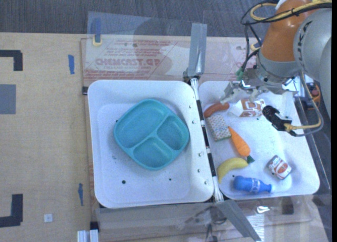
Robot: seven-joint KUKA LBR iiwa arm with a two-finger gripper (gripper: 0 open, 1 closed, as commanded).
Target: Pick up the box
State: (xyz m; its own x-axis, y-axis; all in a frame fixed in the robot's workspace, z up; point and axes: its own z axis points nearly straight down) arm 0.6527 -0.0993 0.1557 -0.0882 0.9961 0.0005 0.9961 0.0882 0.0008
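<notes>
The box [252,107] is a small white carton with orange-red print. It lies in the upper part of the right bin [303,154], just right of a reddish sausage [216,109]. My gripper [244,89] hangs over the bin's far edge, directly beyond the box and very close to it. The grey arm with its orange band [284,35] reaches in from the upper right. The box rests on the bin floor.
The right bin also holds a waffle square [218,126], a carrot [239,142], a banana [231,166], a blue bottle [251,184] and a small can [279,167]. A black cable end [274,115] hangs right of the box. A blue divided plate [151,133] lies in the left bin [102,183].
</notes>
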